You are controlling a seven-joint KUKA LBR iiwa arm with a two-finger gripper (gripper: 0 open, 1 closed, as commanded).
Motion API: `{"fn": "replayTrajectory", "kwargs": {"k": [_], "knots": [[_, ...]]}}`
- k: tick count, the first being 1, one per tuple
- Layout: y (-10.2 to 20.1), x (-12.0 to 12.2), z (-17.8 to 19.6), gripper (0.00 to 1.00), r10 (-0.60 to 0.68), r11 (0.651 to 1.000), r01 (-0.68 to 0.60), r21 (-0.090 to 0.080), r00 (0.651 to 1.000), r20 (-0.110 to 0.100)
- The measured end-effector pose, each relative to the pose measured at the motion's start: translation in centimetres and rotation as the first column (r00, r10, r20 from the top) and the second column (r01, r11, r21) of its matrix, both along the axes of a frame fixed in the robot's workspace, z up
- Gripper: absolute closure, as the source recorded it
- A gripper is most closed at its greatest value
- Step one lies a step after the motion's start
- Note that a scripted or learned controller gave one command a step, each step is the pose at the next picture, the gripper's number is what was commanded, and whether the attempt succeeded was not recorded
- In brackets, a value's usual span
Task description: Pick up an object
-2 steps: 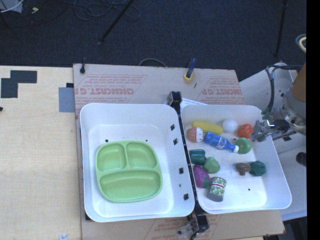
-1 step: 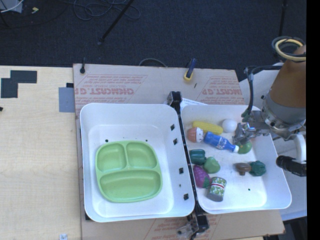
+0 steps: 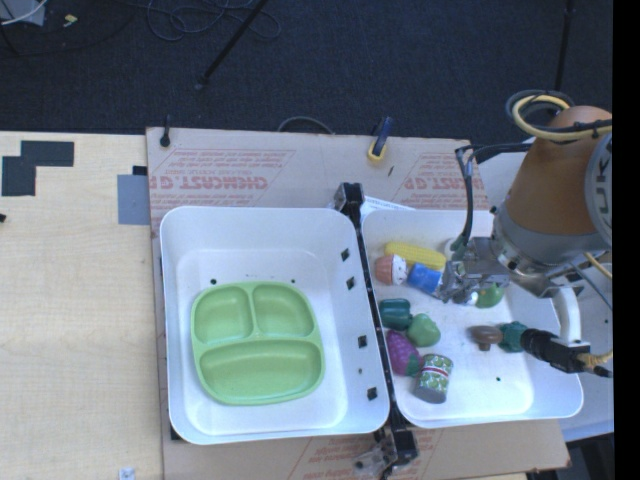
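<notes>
The right bin (image 3: 520,393) holds several small toys: a yellow piece (image 3: 415,255), a blue-and-orange figure (image 3: 405,271), a dark green piece (image 3: 394,314), a light green piece (image 3: 424,329), a magenta piece (image 3: 402,351), a small can (image 3: 434,377), and a brown-and-teal tool (image 3: 515,338). My gripper (image 3: 468,283) hangs low over the bin's upper middle, just right of the blue figure, under the orange wrist. A small green object (image 3: 490,294) sits right beside the gripper; whether it is gripped I cannot tell.
The left bin (image 3: 190,238) holds a green divided plate (image 3: 258,342). A black divider (image 3: 362,298) separates the bins. Cardboard lies under both. The arm body (image 3: 555,193) covers the right bin's upper right corner; cables loop nearby.
</notes>
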State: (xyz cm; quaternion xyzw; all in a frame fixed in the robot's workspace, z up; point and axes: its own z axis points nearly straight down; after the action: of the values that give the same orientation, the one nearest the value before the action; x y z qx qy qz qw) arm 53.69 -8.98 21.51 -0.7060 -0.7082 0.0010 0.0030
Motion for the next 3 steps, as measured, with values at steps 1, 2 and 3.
{"fn": "replayTrajectory", "kwargs": {"k": [1, 2, 3], "knots": [[6.0, -1.0, 0.0, 1.00, 0.002, 1.000, -0.002, 0.000, 1.000, 0.000], [11.2, -3.3, 1.6, 1.00, 0.002, 1.000, -0.002, 0.000, 1.000, 0.001], [13.4, -4.3, 0.3, 1.00, -0.001, 1.000, 0.001, -0.002, 1.000, 0.000]]}}
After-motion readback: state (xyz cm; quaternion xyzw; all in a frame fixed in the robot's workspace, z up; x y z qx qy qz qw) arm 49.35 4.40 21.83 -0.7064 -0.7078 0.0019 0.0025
